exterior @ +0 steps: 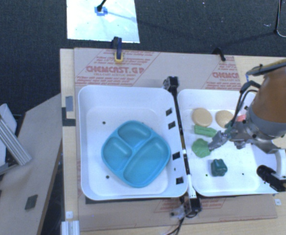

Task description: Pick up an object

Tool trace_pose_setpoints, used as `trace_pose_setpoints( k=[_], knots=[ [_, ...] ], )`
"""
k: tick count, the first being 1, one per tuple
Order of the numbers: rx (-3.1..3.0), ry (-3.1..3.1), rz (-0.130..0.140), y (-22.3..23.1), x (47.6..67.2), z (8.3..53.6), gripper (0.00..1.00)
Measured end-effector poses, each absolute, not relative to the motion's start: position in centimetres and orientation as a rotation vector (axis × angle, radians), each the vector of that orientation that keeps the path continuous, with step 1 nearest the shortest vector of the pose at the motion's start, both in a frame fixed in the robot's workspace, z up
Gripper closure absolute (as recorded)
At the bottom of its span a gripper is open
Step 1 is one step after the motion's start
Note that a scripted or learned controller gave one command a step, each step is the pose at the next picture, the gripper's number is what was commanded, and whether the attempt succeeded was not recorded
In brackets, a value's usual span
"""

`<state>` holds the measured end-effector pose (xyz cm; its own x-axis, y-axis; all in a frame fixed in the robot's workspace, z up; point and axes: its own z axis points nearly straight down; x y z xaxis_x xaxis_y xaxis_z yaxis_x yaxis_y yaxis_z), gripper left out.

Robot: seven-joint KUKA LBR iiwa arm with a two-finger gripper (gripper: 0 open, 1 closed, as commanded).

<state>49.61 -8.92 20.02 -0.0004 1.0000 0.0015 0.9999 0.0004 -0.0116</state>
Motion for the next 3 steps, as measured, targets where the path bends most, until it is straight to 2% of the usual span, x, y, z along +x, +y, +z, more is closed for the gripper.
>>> trace_pose_setpoints(
  k=[1, 2, 3],
  knots=[
    [-2.219, -2.225, -0.001, -8.9, 49.9, 20.6, 0.00],
    [-2.219, -2.221, 0.001, -9.2, 50.6, 16.1, 0.00],
    [-2.219, -2.220, 0.003, -9.7, 50.5, 11.7, 0.00]
  ],
)
